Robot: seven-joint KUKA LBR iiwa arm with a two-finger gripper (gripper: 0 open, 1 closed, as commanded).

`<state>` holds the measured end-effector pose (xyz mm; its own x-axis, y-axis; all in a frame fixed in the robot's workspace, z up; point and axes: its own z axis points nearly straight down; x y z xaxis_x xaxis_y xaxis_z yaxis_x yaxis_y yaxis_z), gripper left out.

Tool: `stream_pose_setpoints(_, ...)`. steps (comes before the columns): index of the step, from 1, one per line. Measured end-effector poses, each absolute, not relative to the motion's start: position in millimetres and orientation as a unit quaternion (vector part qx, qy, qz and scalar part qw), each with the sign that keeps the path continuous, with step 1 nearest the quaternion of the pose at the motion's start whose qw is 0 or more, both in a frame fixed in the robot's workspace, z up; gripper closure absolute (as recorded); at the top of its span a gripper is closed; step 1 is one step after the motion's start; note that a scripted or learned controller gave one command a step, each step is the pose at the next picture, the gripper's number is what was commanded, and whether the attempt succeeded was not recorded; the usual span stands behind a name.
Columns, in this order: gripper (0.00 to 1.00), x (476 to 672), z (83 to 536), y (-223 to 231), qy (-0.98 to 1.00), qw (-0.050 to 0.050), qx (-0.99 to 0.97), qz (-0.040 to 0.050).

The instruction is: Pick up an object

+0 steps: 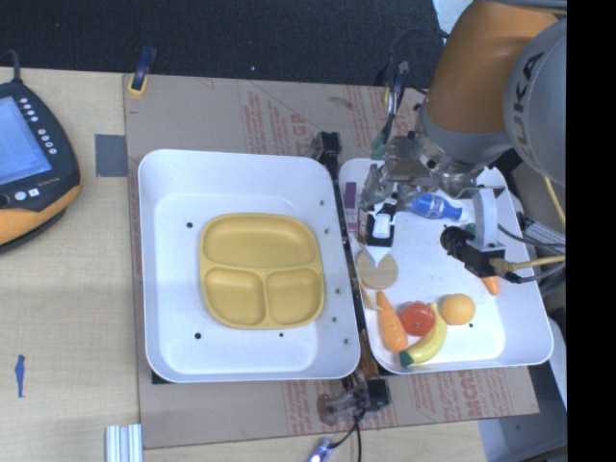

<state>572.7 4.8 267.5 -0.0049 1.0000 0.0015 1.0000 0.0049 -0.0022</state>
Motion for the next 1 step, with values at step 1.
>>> stream_pose_setpoints(1, 1.00, 578.1, 218.2, 0.1, -0.709, 0.002, -0.705, 0.0025)
